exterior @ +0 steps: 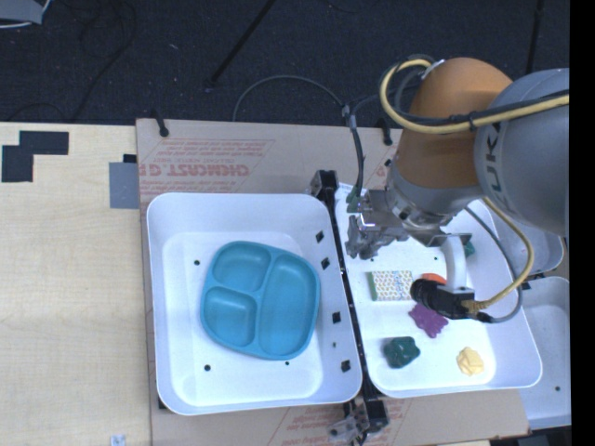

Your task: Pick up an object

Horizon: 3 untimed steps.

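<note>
- the kuka arm (483,147) comes in from the right, its orange band hanging over the far end of the right bin (521,365).
- the left bin (177,240) sits just beside the right bin, holding a blue divided plate (260,298).
- the gripper (364,240) hovers at the right bin's far left corner; i can't tell how it is set.
- in the right bin, a patterned card (390,283) lies near the middle.
- a purple piece (428,321) sits just nearer than the card.
- a dark green lump (402,351) rests toward the right bin's near wall.
- a yellow piece (470,361) lies right of the green lump.
- an orange bit (433,279) peeks out just right of the card.
</note>
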{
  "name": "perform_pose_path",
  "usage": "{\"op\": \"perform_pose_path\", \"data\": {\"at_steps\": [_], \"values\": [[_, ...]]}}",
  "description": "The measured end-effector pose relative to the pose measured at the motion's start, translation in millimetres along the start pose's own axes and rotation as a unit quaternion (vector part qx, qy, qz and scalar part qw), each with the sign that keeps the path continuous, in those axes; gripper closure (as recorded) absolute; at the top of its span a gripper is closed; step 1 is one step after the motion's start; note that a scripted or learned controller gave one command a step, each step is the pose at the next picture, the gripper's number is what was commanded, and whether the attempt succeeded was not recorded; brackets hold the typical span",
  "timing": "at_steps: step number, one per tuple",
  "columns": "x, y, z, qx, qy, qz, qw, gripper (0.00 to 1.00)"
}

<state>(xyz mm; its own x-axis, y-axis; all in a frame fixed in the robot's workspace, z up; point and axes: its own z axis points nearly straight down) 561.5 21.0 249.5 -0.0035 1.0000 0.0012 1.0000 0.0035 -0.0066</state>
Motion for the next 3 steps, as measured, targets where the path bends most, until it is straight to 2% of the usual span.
{"op": "perform_pose_path", "data": {"at_steps": [1,2,3], "values": [[49.8,-8.5,15.3,0.0,0.0,0.0,1.0,1.0],[90.3,-31.1,17.4,0.0,0.0,0.0,1.0,1.0],[88.7,-30.3,17.3,-0.001,-0.001,0.001,1.0,0.0]]}}
